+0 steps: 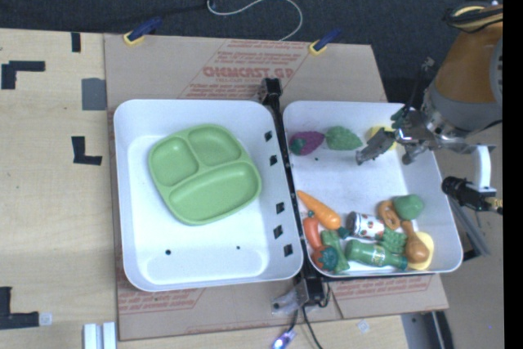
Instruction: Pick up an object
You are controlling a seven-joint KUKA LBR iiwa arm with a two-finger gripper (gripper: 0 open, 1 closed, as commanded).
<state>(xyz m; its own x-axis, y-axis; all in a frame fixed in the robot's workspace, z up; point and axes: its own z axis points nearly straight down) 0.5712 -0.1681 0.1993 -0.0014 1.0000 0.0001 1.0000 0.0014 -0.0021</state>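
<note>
I see my pincer (377, 147) over the right white bin (445, 208), near its far edge; whether it is apart or together I cannot tell. Just beside it lies a green leafy plastic toy vegetable (343, 138), resting free. I judge it light, stiff and lumpy, best gripped across its narrow middle.

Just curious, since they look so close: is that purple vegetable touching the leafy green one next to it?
Apart. The camera view shows a strip of bare white bin floor between the purple vegetable and the leafy green vegetable in the right bin.
</note>
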